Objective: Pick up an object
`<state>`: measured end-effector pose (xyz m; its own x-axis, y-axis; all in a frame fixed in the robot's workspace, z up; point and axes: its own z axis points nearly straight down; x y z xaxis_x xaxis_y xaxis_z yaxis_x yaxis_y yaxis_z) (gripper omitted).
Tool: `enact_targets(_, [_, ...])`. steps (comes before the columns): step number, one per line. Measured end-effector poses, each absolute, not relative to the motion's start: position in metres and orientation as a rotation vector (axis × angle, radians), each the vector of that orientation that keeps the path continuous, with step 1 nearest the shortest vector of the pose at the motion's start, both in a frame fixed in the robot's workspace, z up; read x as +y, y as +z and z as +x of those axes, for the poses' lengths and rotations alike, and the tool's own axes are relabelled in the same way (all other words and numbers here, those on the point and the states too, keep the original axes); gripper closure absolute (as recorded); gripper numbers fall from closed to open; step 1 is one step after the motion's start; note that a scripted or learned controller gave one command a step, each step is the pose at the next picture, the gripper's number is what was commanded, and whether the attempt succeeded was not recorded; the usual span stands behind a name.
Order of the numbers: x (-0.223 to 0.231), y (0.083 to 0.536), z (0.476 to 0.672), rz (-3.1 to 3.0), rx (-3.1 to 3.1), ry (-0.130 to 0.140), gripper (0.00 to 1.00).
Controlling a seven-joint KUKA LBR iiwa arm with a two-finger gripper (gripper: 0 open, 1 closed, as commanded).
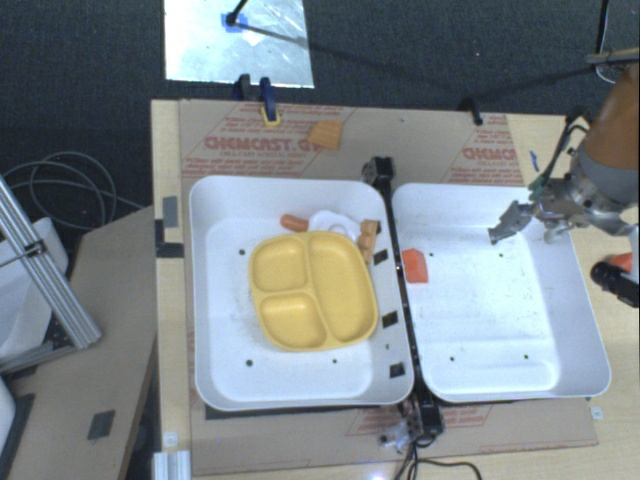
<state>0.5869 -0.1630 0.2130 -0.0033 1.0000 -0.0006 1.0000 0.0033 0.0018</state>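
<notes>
A small orange-red block (414,265) lies in the right bin (500,368), close to its left wall. My gripper (527,230) hangs over the upper right part of that bin, well to the right of the block. Its fingers are spread open with nothing between them. In the left bin (220,368) sits a yellow divided plate (311,291). Behind the plate lie an orange sausage-shaped piece (294,223), a white piece (332,224) and a small brown piece (368,234).
A tan block (325,134) lies on the cardboard behind the bins, near a blue and yellow clamp (266,96). A shiny sheet (238,28) lies on the floor at the back. Black clips (381,171) sit along the seam between the bins.
</notes>
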Motion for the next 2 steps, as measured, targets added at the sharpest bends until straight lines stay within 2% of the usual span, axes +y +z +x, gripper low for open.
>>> enact_targets(1, [-0.117,0.178,0.498,2.227,2.23,-0.005,0.0])
enact_targets(2, [-0.119,0.191,0.503,2.218,2.22,0.004,1.0])
